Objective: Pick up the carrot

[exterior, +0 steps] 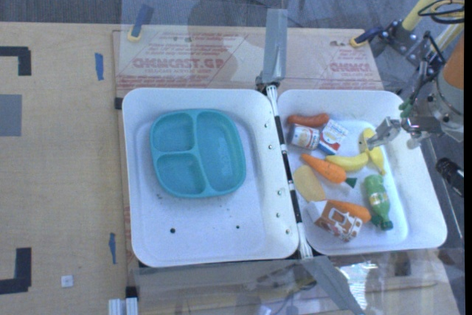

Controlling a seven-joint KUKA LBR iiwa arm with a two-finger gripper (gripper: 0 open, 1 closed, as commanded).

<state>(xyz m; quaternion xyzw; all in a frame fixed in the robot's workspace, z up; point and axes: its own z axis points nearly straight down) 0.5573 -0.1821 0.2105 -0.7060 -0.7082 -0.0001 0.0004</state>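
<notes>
Left bin (147, 232): your teal plate (198, 153). Right bin (420, 225): carrot (325, 169) near middle, just left of banana (354, 161), bottle (377, 201) beyond. Gripper (386, 132) over bin's right side, nothing gripped as far as you can see; how far open, can't tell.

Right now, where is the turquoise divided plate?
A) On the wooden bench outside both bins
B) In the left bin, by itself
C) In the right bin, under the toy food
B: the turquoise divided plate lies alone in the left bin; the carrot lies in the right bin.
</notes>
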